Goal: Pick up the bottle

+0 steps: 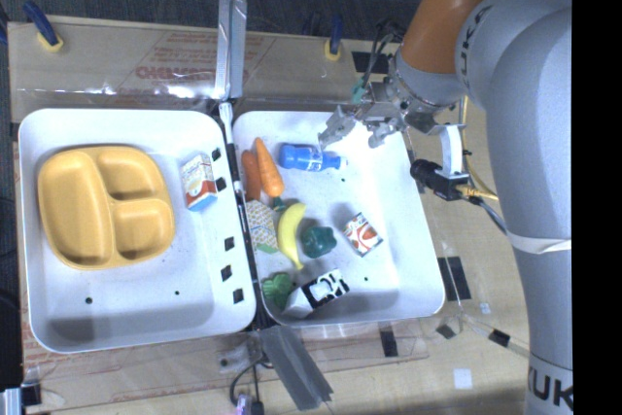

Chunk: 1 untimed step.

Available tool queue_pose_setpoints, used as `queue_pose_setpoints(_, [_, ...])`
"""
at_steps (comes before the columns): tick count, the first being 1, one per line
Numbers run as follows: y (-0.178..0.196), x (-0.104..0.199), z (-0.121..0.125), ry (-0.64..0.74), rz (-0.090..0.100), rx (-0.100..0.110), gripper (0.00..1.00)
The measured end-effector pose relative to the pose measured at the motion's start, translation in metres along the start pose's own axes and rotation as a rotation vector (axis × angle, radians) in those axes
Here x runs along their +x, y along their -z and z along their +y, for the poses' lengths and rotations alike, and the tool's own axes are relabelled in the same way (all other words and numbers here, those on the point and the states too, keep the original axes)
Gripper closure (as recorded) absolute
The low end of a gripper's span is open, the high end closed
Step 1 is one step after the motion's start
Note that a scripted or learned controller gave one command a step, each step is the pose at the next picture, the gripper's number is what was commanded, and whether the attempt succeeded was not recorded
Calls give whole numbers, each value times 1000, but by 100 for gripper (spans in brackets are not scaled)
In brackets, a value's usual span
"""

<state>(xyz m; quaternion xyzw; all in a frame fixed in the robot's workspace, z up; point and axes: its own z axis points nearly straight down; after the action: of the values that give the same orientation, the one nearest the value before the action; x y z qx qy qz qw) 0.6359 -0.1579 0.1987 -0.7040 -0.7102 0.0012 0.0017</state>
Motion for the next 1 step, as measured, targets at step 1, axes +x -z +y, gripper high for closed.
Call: queue_pose_setpoints(1, [-97,47,22,223,-1,-2,0])
